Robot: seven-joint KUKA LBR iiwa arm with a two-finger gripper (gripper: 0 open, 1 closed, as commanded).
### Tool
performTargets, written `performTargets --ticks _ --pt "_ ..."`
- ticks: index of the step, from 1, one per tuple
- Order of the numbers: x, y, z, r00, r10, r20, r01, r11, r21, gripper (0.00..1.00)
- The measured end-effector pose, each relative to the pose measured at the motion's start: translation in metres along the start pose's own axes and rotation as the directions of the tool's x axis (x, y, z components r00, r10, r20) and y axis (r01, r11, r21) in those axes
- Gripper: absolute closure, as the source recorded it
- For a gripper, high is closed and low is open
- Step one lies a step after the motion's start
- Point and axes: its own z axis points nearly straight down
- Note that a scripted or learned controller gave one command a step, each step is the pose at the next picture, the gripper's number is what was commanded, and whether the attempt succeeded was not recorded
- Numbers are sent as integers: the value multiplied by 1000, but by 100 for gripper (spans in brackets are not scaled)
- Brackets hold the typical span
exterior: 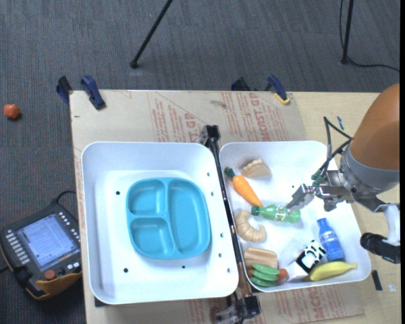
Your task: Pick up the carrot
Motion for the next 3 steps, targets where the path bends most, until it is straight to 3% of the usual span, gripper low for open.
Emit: performTargets --ticks 1,2,3 --pt "39 67 63 999 54 -1 -54 999 3 0" --pt "34 124 122 985 170 3 -170 985 -7 0" --pt "41 106 124 994 108 -2 -108 994 -21 0"
